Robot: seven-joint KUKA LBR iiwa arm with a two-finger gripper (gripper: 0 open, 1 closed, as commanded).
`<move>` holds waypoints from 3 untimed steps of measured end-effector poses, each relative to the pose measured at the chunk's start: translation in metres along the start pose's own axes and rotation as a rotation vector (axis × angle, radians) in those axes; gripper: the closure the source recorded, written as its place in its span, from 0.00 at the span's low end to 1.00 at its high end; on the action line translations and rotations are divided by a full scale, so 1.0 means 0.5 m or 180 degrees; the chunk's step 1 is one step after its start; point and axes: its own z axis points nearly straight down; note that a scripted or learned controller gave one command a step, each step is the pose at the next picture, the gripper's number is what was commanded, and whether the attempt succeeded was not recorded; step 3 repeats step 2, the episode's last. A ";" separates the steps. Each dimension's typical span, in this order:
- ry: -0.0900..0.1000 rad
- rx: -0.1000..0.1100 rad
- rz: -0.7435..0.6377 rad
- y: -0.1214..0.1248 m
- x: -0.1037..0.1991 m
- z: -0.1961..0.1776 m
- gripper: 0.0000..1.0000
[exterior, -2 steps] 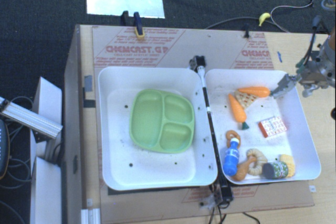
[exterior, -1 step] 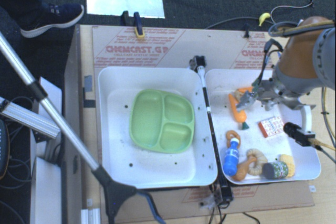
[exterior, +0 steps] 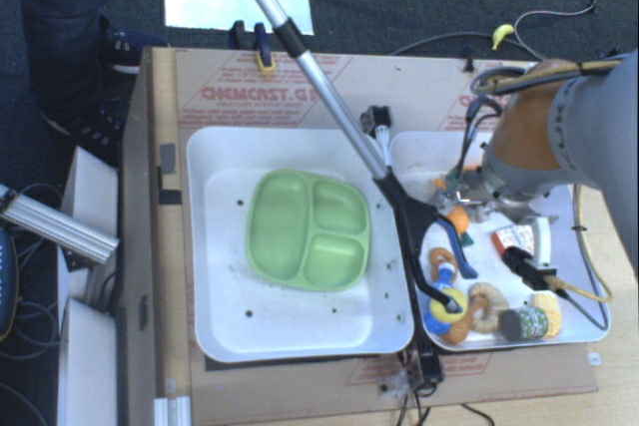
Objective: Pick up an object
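The grey arm point(exterior: 569, 140) reaches over the right bin point(exterior: 414, 150), and the gripper point(exterior: 469, 200) hangs low above the upper part of the pile; whether the jaws are wide or narrow I cannot tell. The left bin point(exterior: 215, 214) carries a green divided plate point(exterior: 305, 229), well apart from the gripper. A long grey pole with a black end point(exterior: 329, 105) lies at a slant across the wall between the bins.

The objects to pick are crowded in the right bin: an orange and blue toy point(exterior: 444, 264), a beige ring point(exterior: 486, 304), a yellow and dark cylinder point(exterior: 529, 319) and a white and red packet point(exterior: 519, 236). They touch each other, so I judge the jaws may slip or close on nothing. The pole's black end sits just beside the pile and may block a descent there.
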 end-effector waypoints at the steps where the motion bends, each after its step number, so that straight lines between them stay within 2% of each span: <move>1: -0.0001 -0.0007 -0.0001 0.002 -0.001 -0.022 1.00; 2: 0.0001 -0.0015 -0.0004 0.062 0.085 -0.204 1.00; 3: 0.0001 -0.0015 -0.0004 0.062 0.085 -0.204 1.00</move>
